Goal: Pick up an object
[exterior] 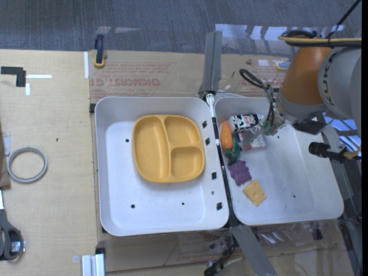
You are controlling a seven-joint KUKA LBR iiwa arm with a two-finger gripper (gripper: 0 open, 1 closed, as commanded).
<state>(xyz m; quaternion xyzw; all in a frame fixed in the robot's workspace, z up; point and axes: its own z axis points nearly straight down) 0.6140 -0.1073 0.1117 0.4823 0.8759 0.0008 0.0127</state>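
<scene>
Reaching in from the right, the grey arm (339, 79) with its orange band hangs over the far corner of the right bin (299, 203), its gripper (269, 125) lowered beside a small cluster of objects near the divider. Whether the gripper is open or closed I cannot tell, and nothing can be seen held by it (the wrist and cabling crowd that spot).

The objects all lie in the left part of the right bin. A small black-and-white printed packet (244, 121) sits nearest the far wall, with a clear wrapped item (254, 138) just beside it and close to the gripper. An orange carrot-like toy (226, 135) lies along the divider, a bit of green (232, 152) at its near end. Nearer the camera rests a crumpled purple piece (239, 172), and nearer still, apart from it, a yellow wedge like a slice of cheese (255, 193).

The left bin (115, 206) holds a yellow divided plate (168, 148) with three compartments, lying flat near its middle.

On the wooden bench (46, 211) to the left lies a grey ring (26, 164), well apart from both bins.
</scene>
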